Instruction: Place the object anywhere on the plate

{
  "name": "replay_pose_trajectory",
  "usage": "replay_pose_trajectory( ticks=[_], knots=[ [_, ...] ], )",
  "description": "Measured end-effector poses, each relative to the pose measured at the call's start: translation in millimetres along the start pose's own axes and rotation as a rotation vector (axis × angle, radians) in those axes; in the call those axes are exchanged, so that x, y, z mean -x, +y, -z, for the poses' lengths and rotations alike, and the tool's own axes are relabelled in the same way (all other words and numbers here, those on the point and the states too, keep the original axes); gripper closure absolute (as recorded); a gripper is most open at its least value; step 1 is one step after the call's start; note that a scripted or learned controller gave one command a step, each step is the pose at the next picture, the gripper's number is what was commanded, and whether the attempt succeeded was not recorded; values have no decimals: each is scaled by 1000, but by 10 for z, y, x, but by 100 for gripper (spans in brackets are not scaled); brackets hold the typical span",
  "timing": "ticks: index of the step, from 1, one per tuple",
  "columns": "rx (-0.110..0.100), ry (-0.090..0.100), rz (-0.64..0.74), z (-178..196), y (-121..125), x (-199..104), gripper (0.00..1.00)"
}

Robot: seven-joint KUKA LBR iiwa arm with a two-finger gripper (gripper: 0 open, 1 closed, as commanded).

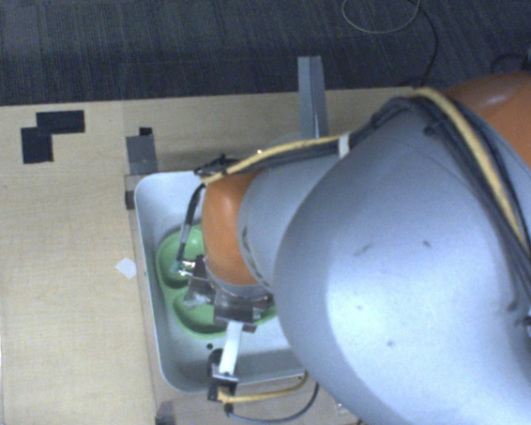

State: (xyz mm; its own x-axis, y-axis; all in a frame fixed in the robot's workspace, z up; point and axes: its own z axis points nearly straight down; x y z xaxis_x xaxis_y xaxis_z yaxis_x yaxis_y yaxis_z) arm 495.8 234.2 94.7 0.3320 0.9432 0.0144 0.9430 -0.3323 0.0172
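The claw [209, 302] hangs low over the green plate [170, 264] in the left part of the bin [168, 359]. Its fingers are hidden under the wrist, so how it stands, wide or narrow, cannot be told, nor whether it holds anything. The object to be placed cannot be made out; the wrist covers the middle of the plate. The plate shows as a green arc on the wrist's left and a sliver below it, lying on the bin floor near the left wall.

A white tab with a dark end [225, 364] juts from the wrist toward the bin's near wall, and a yellowish cable [266, 395] loops there. No writing or label can be read.

The arm [414, 276], grey with an orange band [222, 230], covers most of the bin's right side. The bench [55, 276] is pale wood with black marks [50, 133] at the far left. Grey posts [312, 93] stand behind the bin. A thin cable [381, 6] lies on the dark floor beyond.
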Motion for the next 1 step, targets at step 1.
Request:
replay_pose_trajectory(
  ticks=[1],
  knots=[
    [-14,-14,-218,488,695,278,0]
  ],
)
